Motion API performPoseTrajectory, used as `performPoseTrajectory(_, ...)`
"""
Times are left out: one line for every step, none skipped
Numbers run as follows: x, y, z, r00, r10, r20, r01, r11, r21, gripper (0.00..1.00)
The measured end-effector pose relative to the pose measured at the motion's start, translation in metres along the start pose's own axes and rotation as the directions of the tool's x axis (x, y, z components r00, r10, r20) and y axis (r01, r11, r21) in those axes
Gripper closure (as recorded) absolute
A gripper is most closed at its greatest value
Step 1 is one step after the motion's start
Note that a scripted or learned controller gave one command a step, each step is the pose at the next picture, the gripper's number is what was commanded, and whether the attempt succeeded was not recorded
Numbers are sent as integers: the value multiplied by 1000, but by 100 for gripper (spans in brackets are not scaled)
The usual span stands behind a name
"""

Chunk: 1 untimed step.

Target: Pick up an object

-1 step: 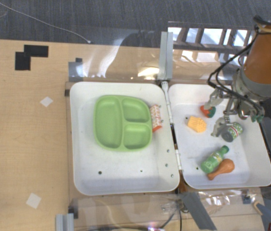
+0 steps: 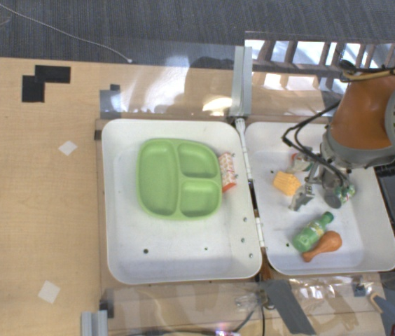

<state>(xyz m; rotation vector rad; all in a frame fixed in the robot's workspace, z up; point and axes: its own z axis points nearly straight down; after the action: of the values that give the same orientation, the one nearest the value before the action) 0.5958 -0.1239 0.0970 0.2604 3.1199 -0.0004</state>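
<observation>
Camera view had the gripper (image 2: 314, 193), whose grip I cannot tell, over the right bin's (image 2: 386, 257) open floor beside the corn cob (image 2: 286, 183).

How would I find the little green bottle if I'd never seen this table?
Look in the right white bin, the one the arm reaches into. Near its front edge, below the claw, lies the green bottle. It's touching an orange-brown drumstick and is the only green thing there.

Grey arm (image 2: 393, 117), orange band, black cables
</observation>
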Motion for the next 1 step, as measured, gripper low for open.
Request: performPoseTrajectory(-20, 45, 9, 942, 335, 0, -335, 942, -2, 0)
